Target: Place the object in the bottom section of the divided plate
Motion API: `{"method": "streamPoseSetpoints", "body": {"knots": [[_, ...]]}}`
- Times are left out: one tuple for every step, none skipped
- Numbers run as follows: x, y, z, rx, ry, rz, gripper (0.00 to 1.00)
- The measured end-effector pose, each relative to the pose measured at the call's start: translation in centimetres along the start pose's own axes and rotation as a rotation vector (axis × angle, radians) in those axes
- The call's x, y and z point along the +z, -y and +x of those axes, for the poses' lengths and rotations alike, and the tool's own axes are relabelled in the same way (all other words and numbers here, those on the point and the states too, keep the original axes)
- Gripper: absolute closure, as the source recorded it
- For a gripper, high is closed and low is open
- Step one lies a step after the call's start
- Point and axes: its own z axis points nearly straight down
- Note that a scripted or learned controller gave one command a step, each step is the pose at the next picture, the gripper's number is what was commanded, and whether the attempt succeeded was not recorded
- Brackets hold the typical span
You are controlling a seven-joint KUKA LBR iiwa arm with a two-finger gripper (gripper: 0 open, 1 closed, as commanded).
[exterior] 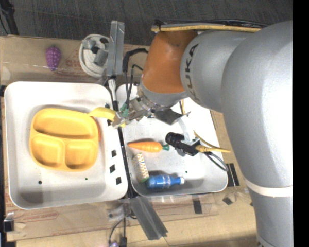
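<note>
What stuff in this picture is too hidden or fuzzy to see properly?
- Camera view: the gripper is mostly covered by the arm, so its hold on the yellow object is unclear.
- Camera view: the top end of the right bin is hidden under the arm.
- Camera view: the purple toy is too small to identify.

Bright, even light; the left bin [56, 189] glares, nearly washed out; soft shadow edges the divided plate [64, 135] inside it.
</note>
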Motion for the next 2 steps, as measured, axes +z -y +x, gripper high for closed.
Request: {"method": "streamPoseSetpoints", "body": {"knots": [[-0.1,-3.4,7.2,-0.102,0.002,-0.004,1.0],[-3.0,-5.0,11.3,-0.107,0.002,-0.002,1.0]]}}
